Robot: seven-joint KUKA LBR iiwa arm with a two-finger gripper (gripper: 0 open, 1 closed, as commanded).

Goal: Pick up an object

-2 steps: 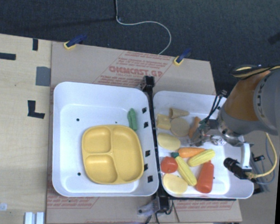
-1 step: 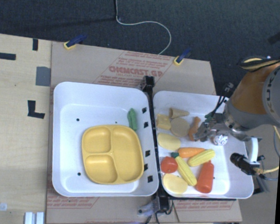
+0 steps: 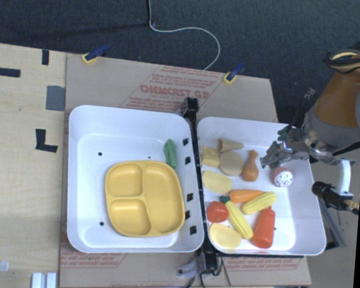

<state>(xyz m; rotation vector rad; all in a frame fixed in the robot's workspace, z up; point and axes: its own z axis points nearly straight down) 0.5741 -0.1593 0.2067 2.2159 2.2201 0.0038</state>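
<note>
Tool above right bin, jaw state cannot tell. Small white round object just below it, apart from drumstick. Advise straight descent, centred, clear of bin wall

Right white bin sits directly under the gripper. Left white bin is beside it, on the far side from the gripper. It holds a yellow divided plate, three compartments, well apart from the gripper. Brown cardboard sheet lies under both bins. Two blue-yellow clamps on the cardboard's top edge: one up-left of the gripper, one much further left. White cable loops on dark carpet above. Black tape marks on the wooden bench are farthest from the gripper.
</note>
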